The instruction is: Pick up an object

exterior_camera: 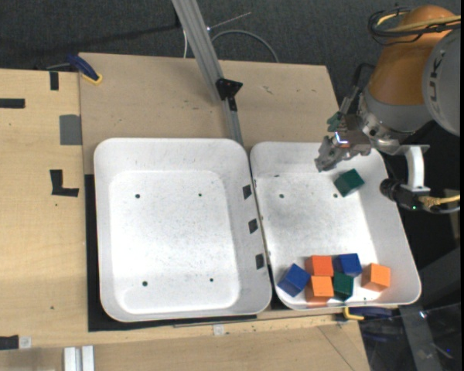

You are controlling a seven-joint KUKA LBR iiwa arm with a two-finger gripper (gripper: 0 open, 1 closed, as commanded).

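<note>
- The gripper (330, 159) hangs over the far end of the right bin (387, 230), at the end of the grey arm (406, 76) with its orange band.
- Whether it is parted or closed, I cannot tell from this angle; nothing shows clearly between its tips.
- A dark green block (349, 182) lies tilted on the right bin's floor, just beside the gripper and a touch nearer the camera.
- At the right bin's near end sits a cluster: a blue cube (294, 279), an orange cube (322, 265), another blue cube (348, 263), a second orange cube (321, 287), a green cube (342, 285) and a lone orange cube (377, 276) toward the right wall.
- The left bin (108, 207) lies flush against the right bin's left wall.
</note>
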